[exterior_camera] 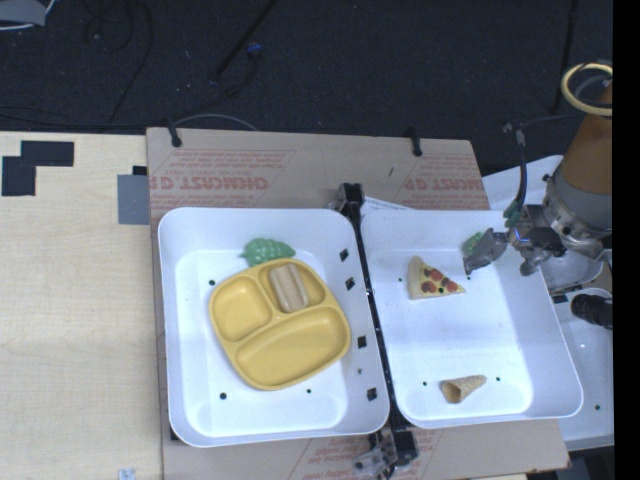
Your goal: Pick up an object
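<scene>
Your gripper (482,251) hangs with its fingers apart and nothing between them, just beside the pizza slice (432,279) near the right bin's (545,408) far edge. The slice looks light, stiff and flat; pinch it across its narrow sides.

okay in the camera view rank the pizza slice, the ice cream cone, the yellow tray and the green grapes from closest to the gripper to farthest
1. pizza slice, right bin, just left of the gripper.
2. ice cream cone, right bin's near edge.
3. yellow tray, left bin.
4. green grapes, left bin, behind the tray.
</scene>
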